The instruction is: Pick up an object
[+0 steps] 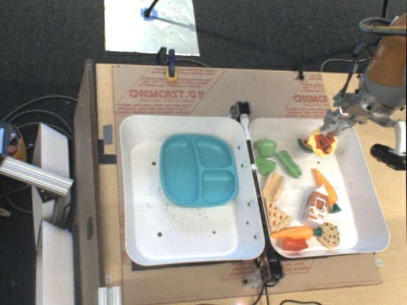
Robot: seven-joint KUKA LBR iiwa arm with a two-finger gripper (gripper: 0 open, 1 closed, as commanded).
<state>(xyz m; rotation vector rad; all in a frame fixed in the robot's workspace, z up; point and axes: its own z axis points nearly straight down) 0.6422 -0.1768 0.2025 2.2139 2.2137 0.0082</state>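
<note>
Nearest you, along the front edge of the right bin [375, 234], lie a red piece [294, 244], a carrot [293, 232] and a speckled cookie [329, 235], crowded together. Behind them sit a pizza slice [277, 216], a small house-shaped toy [317, 204], a second carrot [325, 186], a tan bread piece [273, 186], and three green items, among them a pea pod [289, 163] and a round green piece [266, 147] by the divider. In the left bin [137, 170] rests a teal sectioned plate [198, 170].

Your tool [331, 127] hangs at the far right corner of the right bin, just over a yellow-and-red toy [320, 143] that sits near the back wall. You cannot tell from this angle how wide the tool stands, nor whether it has hold of anything; the toy appears to rest on the bin floor beneath it.

Judge that toy as your likely target. It looks like hollow play-food plastic: light, stiff, smooth and somewhat slippery, not fragile. Its lumpy red top offers poor purchase, so you would do better to close across the yellow rim at its narrower span, low down. Being so light, it may skid or tip if one finger touches first, and the bin wall close behind leaves little room.
</note>
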